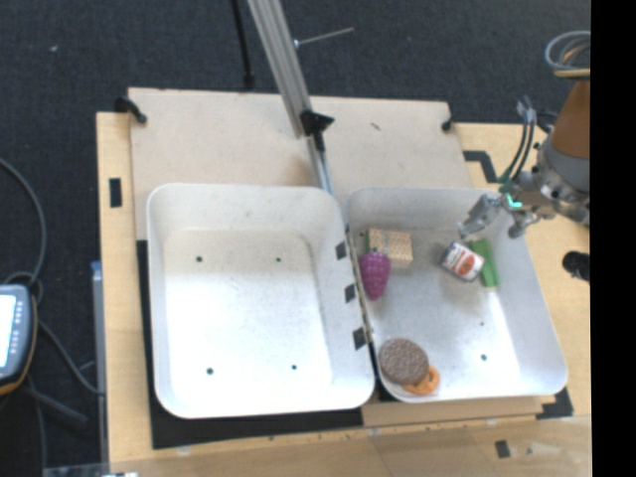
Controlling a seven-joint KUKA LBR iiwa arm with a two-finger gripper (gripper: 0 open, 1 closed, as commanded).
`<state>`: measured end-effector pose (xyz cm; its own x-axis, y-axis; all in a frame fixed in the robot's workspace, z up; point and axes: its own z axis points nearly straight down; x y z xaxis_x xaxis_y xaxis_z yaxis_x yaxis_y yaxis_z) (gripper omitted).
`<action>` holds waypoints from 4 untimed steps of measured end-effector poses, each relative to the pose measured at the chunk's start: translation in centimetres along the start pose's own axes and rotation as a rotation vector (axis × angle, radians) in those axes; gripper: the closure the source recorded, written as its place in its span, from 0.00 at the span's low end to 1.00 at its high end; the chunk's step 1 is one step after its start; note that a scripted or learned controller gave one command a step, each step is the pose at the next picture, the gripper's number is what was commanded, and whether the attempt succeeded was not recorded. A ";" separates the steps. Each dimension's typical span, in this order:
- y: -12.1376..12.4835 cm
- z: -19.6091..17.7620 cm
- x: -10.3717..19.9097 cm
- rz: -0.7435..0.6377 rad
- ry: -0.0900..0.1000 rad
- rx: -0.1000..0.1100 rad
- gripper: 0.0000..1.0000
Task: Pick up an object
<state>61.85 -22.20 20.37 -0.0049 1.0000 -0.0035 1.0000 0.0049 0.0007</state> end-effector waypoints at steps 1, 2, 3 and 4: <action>0.0 0.0 0.0 -0.002 0.000 0.001 0.00; 0.7 4.5 0.4 -0.001 0.002 0.002 0.00; 0.6 9.7 0.3 0.001 0.001 0.004 0.00; 0.8 8.2 0.2 -0.001 -0.002 -0.004 1.00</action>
<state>62.67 -22.02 12.18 -0.0063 1.0000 -0.0056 1.0000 0.0063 0.0051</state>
